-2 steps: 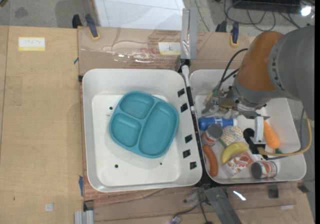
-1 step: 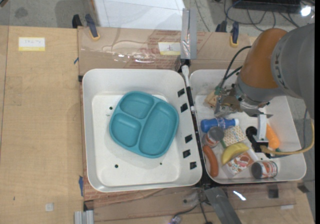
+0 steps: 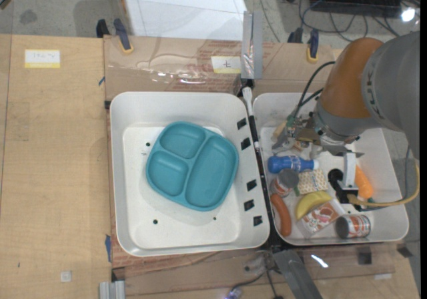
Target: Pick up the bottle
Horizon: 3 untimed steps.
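Tool [image 3: 298,136] hovers just above the bottle [image 3: 291,164] in the right bin [image 3: 393,224]; finger opening cannot be told.

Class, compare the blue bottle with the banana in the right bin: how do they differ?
The bottle is blue with a white end; the banana is yellow. The bottle is straight and lies crosswise in the bin; the banana is curved. The bottle lies nearer the gripper than the banana does. Both lie in the right bin.

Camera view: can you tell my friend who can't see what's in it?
A grey and orange robot arm reaches over the right bin, above a blue bottle lying among a banana, can and hot dog. The left bin holds a teal divided plate.
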{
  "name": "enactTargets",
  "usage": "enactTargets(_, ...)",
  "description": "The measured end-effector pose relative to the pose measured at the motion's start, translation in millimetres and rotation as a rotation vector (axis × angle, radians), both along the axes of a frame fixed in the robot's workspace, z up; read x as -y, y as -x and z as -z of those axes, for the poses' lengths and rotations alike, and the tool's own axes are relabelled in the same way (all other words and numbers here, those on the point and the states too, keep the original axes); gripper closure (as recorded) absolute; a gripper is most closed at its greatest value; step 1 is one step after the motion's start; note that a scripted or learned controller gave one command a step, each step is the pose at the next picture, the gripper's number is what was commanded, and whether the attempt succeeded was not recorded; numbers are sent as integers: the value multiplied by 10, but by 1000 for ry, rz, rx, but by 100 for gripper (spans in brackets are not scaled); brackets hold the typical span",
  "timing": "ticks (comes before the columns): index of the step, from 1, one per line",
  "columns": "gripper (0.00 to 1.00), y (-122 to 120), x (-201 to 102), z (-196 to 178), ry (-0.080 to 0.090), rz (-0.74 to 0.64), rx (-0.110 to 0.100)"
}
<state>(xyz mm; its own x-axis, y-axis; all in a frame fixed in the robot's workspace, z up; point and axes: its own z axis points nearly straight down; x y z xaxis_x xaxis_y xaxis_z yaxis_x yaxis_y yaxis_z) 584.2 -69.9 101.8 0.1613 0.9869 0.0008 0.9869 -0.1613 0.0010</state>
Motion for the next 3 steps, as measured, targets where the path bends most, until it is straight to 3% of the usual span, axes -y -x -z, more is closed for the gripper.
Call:
enactTargets(2,0,847,-40,102,-1,-389,-1)
enactTargets(3,100,834,-9,-6,2,-381,5)
